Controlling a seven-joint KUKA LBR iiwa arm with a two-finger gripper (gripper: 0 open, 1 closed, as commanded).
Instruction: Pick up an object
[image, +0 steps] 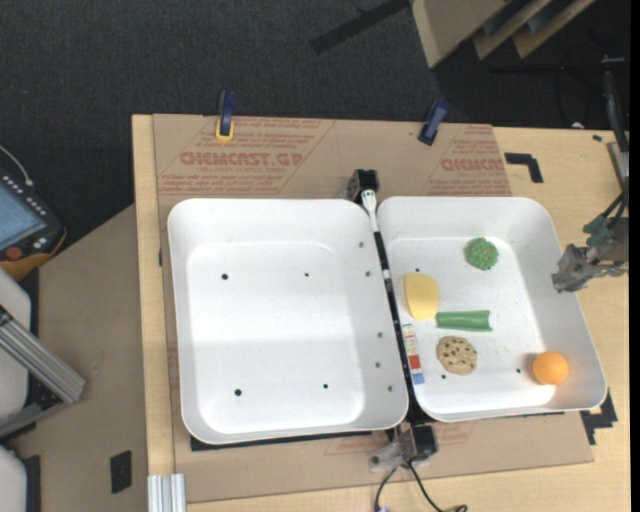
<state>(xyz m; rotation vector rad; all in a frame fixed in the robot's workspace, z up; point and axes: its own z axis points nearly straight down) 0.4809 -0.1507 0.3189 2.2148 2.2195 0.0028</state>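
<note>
Cardboard-topped bench (300, 150) with two white bins, left (200, 330) and right (535, 300), side by side.

Five small things are lying in the shallow white right-hand bin (520, 225), all apart from one another. A bumpy green round piece (481, 253) is sitting toward the bin's far side, with a pale yellow wedge-like block (421, 296) and a flat green bar (463, 320) resting nearer its middle. A round tan cookie with dark specks (457, 354) is lying toward the near side, and a smooth orange ball (549, 368) is sitting in the bin's near right corner.

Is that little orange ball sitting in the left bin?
No, the orange ball lies in the right bin, near its lower right corner, beside a cookie.
</note>
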